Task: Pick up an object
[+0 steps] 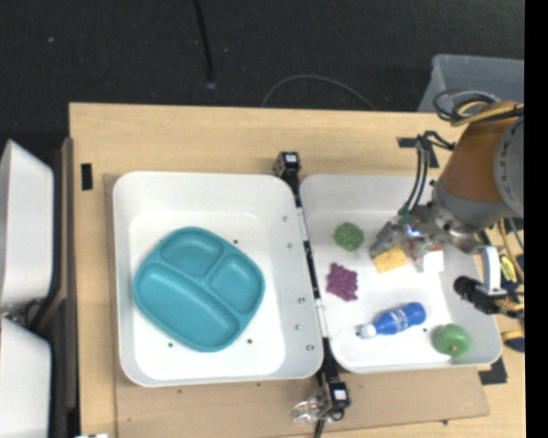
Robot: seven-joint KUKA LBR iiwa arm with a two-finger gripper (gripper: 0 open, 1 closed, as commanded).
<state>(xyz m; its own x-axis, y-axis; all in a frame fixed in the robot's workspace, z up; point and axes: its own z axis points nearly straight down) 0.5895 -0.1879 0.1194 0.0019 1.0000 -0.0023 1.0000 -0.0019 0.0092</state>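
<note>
My fingers [395, 243] are down in the right bin [370, 359], apparently closed on the yellow block [391, 260], which is not yet lifted, so 1 step remains: raising it clear.

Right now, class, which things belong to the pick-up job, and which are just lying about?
Job in hand: gripper, yellow block right by it, green ball, purple grapes, blue bottle, green apple, right bin.

Lying about: teal divided plate, left bin.
</note>
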